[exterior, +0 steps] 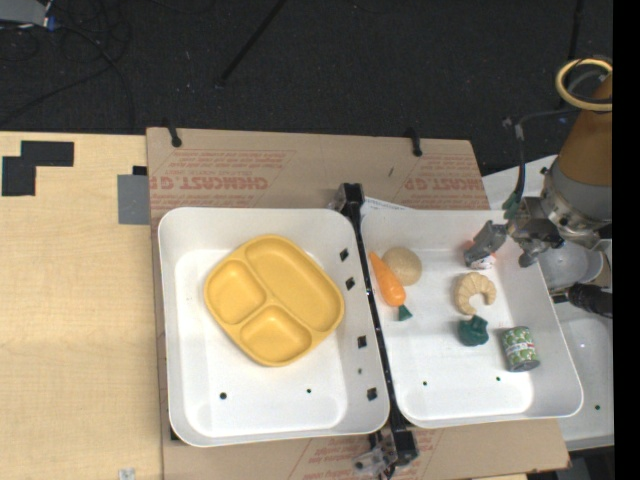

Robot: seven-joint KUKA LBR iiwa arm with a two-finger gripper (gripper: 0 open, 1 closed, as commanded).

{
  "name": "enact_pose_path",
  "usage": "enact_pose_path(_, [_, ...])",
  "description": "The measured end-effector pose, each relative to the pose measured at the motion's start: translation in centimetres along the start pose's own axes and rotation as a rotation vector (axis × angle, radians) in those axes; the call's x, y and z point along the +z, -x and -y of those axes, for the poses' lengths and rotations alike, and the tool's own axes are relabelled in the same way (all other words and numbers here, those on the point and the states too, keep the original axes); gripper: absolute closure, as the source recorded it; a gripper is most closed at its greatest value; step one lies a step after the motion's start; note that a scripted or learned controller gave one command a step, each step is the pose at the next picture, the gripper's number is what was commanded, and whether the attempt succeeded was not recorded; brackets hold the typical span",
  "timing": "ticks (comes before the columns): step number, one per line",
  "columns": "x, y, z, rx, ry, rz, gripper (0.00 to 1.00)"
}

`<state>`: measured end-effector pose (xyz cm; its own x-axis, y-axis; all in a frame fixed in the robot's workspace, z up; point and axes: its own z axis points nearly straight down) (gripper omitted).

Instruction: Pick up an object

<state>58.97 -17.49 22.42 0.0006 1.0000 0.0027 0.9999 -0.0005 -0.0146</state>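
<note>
My gripper (507,246) hangs over the far right part of the right bin (440,388), its two fingers spread apart with nothing between them. Just below it lies a beige croissant (476,291). A dark green broccoli piece (474,330) sits below the croissant, and a small green can (519,348) lies to the right of it. Near the bin's left side rest an orange carrot (389,283) and a round beige bun (403,264), touching each other.
The left bin (190,388) holds a yellow divided plate (274,298). A black divider (366,308) runs between the bins. Cardboard (300,173) lies beneath them, and the wooden bench (70,308) stretches to the left. The arm's grey body (585,173) stands at the right edge.
</note>
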Motion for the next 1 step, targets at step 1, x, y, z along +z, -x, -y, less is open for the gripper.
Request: enact_pose_path(1, [-0.54,-0.02,-0.19,-0.002,0.008,0.001,0.00])
